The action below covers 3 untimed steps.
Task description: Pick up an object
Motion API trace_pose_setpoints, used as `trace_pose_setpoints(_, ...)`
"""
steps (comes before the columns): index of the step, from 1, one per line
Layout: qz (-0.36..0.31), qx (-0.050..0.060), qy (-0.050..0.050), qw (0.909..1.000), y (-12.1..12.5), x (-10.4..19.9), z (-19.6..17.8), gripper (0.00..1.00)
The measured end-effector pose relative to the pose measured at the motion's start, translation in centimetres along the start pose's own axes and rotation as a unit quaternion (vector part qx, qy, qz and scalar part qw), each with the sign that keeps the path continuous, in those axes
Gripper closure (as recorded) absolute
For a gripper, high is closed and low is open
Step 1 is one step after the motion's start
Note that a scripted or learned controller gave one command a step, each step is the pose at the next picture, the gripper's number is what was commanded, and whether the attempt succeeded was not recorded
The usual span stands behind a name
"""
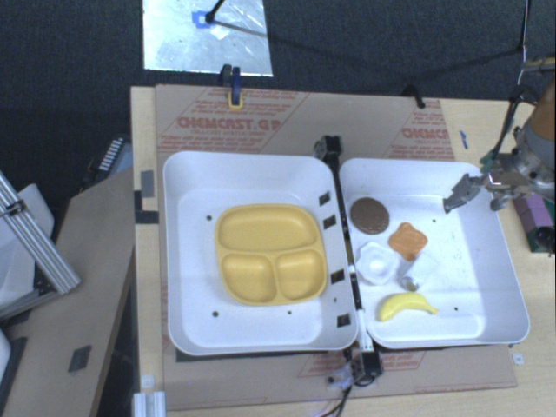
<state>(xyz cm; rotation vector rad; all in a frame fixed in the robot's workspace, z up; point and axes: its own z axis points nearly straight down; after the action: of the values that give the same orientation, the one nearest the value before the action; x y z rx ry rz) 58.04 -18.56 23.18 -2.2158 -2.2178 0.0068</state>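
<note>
The bench (287, 115), covered with printed brown board, carries two shallow white bins side by side: the left bin (187, 233) holds a yellow three-compartment tray (269, 253) at its centre. The right bin (486, 311) holds a brown round disc (370, 215) near its upper left corner, an orange piece (407, 240) just below and right of it, a white cup (375, 263) against its left wall and a yellow banana (406, 306) near its lower edge. The gripper (473, 194) hangs over the upper right corner of the right bin, fingers spread with nothing between them, well apart from all objects.
</note>
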Motion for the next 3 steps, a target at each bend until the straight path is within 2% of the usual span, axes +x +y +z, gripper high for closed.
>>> trace_pose_setpoints(1,-0.001,-0.005,-0.001,1.0,0.2,0.0,-0.5,0.0)
trace_pose_setpoints(3,0.0,-0.003,-0.001,1.0,0.3,0.1,8.2,0.0)
